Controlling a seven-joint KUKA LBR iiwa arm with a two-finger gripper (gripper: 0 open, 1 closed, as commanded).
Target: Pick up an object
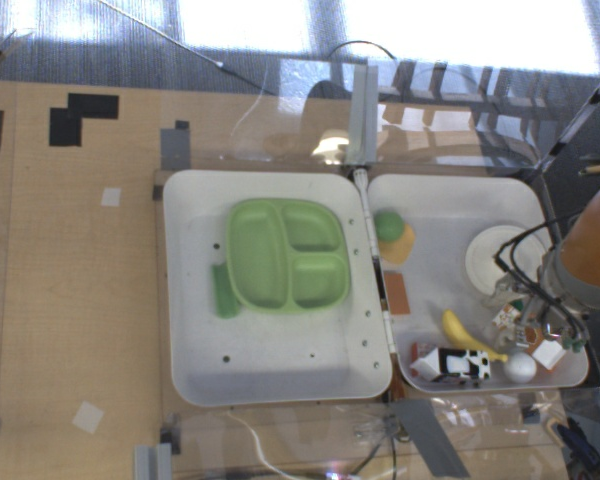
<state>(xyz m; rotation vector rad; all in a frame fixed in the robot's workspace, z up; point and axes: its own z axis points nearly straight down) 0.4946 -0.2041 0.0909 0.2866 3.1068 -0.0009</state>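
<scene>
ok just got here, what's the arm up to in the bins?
The arm's tool is down in the right bin, near its lower right corner, over the clutter there: a banana, a black-and-white toy and a white ball. Nothing is visibly held between its fingers. A white plate and a green and orange piece sit further up that bin. The left bin holds a green divided tray and a green block, untouched.

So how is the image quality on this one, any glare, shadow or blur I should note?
Camera view: strong window light blows out the floor along the top edge; reflections streak the clear panel above the right bin; soft shadow lies along the left bin near its front rim; the green plate is evenly lit; the gripper area is cluttered and slightly soft.
</scene>
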